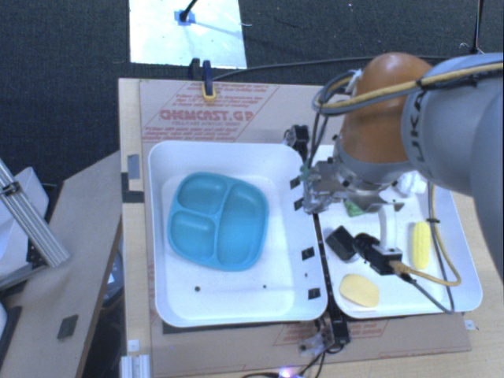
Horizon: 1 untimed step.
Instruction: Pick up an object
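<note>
While I hang over the seam between the two bins, centre-right of frame, jaws released or clenched: cannot tell. Target: yellow cob-like piece [421, 244], right bin [405, 299], lower right. Long axis runs top-to-bottom; ends look alike. My judgement: descend over its middle, close across the narrow width.

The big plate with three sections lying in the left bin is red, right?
Not quite. The camera view shows that the plate with three sections lying in the left bin is blue, not red.
</note>
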Motion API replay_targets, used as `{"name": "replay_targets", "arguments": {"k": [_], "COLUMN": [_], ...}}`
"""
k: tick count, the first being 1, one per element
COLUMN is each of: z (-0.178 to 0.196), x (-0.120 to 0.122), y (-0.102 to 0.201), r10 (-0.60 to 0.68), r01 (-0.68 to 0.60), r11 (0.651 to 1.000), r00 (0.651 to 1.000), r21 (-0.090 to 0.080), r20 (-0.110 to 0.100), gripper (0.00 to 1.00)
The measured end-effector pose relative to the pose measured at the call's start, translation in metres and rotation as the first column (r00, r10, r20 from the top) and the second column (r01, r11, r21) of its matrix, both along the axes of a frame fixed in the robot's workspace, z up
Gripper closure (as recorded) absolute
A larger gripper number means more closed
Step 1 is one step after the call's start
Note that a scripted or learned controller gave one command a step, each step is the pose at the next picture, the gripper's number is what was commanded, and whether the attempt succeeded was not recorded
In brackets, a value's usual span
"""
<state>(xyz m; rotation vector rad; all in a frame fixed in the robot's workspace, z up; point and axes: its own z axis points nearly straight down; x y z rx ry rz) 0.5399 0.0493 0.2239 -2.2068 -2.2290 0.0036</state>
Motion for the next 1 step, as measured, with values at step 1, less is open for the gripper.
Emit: {"name": "replay_targets", "arguments": {"k": [1], "z": [-0.0050], "x": [-0.0334], "y": [0.0449], "r10": [0.000], "r01": [0.000], "r11": [1.000], "r00": [1.000], "r21": [-0.001], "r20": [-0.001], "gripper": [1.00]}}
